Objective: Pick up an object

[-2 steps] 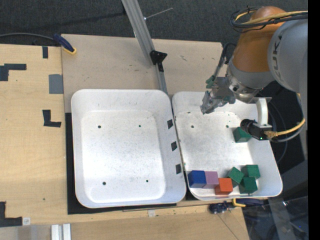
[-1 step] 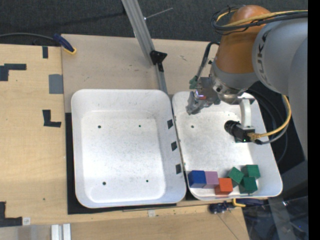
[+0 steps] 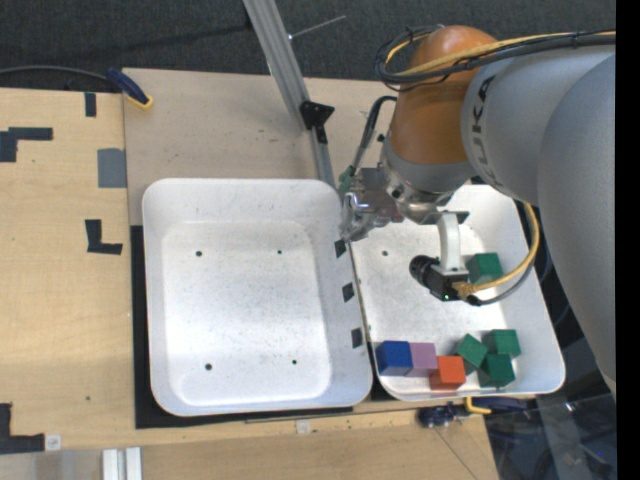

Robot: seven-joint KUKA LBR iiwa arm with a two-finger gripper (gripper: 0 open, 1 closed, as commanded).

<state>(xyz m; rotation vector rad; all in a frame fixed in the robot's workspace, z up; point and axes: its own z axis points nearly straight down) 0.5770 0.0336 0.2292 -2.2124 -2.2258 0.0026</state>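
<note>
Several small blocks lie in the right white bin (image 3: 520, 228). Along its near edge sit a blue block (image 3: 395, 356), a purple block (image 3: 424, 355), an orange block (image 3: 450, 371) and three green blocks (image 3: 497, 369) bunched together. Another green block (image 3: 487, 266) lies apart near the middle right. My gripper (image 3: 354, 215) hangs over the bin's far left corner, close to the wall between the two bins and well away from every block. The grey arm with its orange band covers the bin's far right part.
The left white bin (image 3: 160, 203) stands beside the right one on the wooden bench. A slanted metal pole (image 3: 285, 63) rises behind the bins, close to the gripper. A blue and yellow clamp (image 3: 130, 85) sits at the bench's far left.
</note>
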